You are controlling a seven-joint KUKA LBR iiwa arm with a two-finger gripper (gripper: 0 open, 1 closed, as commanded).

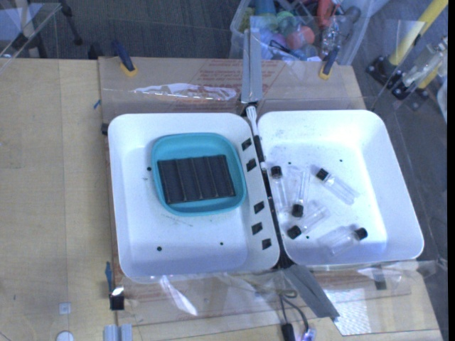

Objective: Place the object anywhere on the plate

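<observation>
Five small clear vials (334,185) with black caps lie scattered in the right bin (398,190), at three o'clock from the teal plate (162,155). They look light, slick, breakable; grip one mid-barrel. The claw's state I cannot tell.

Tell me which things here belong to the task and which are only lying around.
For the task:
- plate, teal, in the left bin
- clear vials with black caps, in the right bin

Lying around:
- dark ridged insert on the plate
- tub of toys behind the bins
- orange clamps
</observation>
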